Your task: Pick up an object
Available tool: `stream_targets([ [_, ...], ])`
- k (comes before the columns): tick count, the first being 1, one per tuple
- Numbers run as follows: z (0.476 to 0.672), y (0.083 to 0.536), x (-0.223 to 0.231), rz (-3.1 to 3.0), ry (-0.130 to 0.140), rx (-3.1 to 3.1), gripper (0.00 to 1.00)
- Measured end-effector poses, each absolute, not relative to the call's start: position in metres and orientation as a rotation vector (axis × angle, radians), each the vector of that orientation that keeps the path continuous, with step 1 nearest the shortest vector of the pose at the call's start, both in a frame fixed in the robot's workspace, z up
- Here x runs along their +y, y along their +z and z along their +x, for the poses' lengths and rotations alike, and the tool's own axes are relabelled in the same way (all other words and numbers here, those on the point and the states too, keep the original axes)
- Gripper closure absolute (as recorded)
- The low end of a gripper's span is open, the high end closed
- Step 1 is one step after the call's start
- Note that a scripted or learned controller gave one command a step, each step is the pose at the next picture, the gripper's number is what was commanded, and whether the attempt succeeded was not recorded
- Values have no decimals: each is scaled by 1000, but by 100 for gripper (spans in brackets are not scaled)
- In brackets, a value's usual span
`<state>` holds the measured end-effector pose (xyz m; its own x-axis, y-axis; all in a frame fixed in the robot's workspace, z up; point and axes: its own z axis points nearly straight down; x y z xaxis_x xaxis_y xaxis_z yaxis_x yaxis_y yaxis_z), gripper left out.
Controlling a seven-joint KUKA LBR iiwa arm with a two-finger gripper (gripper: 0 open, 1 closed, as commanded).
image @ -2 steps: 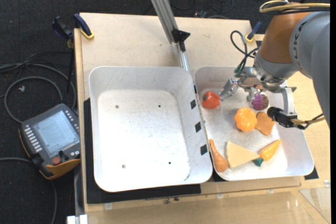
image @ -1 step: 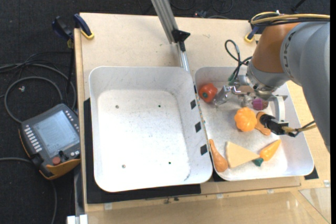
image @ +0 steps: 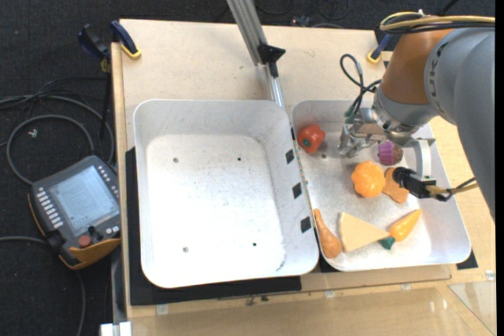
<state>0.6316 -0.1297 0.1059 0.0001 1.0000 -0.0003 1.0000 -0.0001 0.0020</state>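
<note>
While the arm reaches in from the right, these lines set out how things lie.

Gripper (image: 354, 139): low over the upper part of the right bin (image: 453, 236), its metal tip pointing down and to the view's left; whether it is open or closed I cannot tell, and nothing is seen held in it.

Nearest candidate: a purple toy (image: 389, 151), just beside the gripper on its right and partly hidden by the wrist.

Red tomato toy (image: 312, 138): to the gripper's left, near but apart, close to the bin's left wall.

Orange pepper-like toy (image: 368, 179): just below the gripper towards the camera; roundish, so no long axis to align with.

Carrot toys: one (image: 327, 233) along the bin's left wall, long axis roughly up and down the view; another (image: 404, 224) lower right, lying slantwise.

Cheese wedge (image: 361, 232): between the two carrots, well apart from the gripper.

Left bin (image: 150, 122): well apart from the gripper.

Judgement: the coming move likely turns on a short sideways shift, left to the tomato or towards the camera to the pepper, before descending.
</note>
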Motion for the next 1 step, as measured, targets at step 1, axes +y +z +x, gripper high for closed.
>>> stream_targets([
  [1, 629, 167, -136, 2218, 6, 2216, 100],
])
